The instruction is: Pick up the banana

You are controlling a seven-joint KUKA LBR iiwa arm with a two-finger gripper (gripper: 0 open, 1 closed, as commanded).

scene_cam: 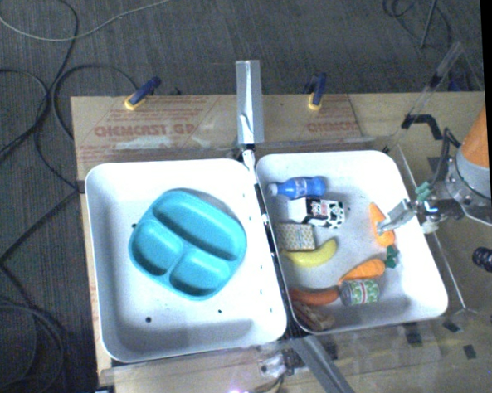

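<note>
The yellow banana (311, 255) lies curved in the left-middle of the right bin (419, 301), its left end against a patterned box (296, 235). My gripper (399, 215) reaches in over the bin's right side, above an orange piece (381, 225), well to the right of the banana and apart from it. Nothing shows as held.
Around the banana lie a blue bottle (299, 186), a black-and-white cow toy (325, 211), an orange carrot (363, 269), a small can (360, 292) and a red sausage (314, 296). The left bin (112, 324) holds a blue divided plate (189, 241).
</note>
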